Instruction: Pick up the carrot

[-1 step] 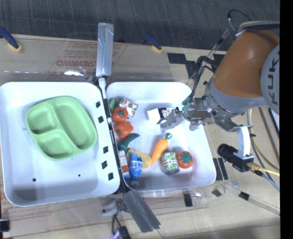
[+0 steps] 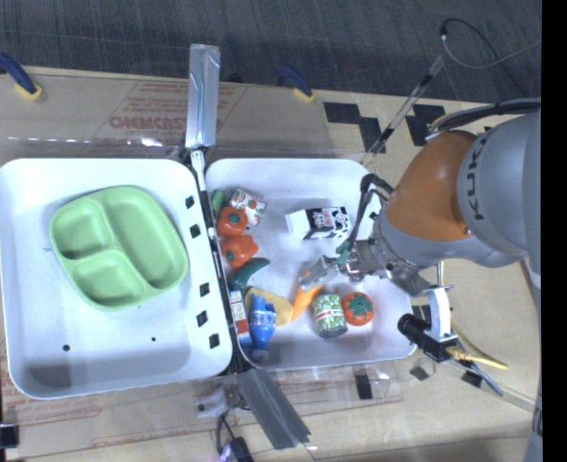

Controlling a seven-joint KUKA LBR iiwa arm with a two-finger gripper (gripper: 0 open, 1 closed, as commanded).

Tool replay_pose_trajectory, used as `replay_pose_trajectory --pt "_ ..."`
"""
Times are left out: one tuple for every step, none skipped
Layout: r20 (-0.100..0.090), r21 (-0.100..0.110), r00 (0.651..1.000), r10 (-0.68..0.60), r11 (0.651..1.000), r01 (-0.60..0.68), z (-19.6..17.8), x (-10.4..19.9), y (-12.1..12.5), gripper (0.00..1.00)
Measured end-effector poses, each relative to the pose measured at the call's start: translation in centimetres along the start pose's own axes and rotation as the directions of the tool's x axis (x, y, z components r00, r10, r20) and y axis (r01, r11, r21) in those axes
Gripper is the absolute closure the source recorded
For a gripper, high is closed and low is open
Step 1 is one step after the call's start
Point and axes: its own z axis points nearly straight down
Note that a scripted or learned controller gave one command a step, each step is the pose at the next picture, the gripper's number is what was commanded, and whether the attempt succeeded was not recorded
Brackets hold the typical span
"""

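Carrot (image 2: pixel 305 299) lying in the right bin (image 2: pixel 293 173), lower middle, small and orange, angled with one end pointing toward the yellow banana-ish piece (image 2: pixel 275 308) on its left and the other end up toward the gripper (image 2: pixel 346 261). Green-labelled can (image 2: pixel 327 316) just beside it on the right, red tomato (image 2: pixel 357 309) touching that can. Pretty crowded down there.

Looks like toy plastic food, so probably light, rigid, not fragile, but smooth and tapered, so likely to squirt out of a pinch near the thin end. Best bet: grab across the thicker middle, fingers square to its long axis, coming in from the side away from the can.

Gripper hovering just up and right of the carrot, nothing visibly between its tips. Open or closed? Can't tell from this angle, too much clutter and shadow around the wrist.

Left bin (image 2: pixel 13 258) with the green divided plate (image 2: pixel 119 246), well apart from all this.
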Motion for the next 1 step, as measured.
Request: replay_pose_trajectory --pt "0.002 -0.001 1.0 -0.006 1.0 0.006 -1.05 0.0 0.09 1.0"
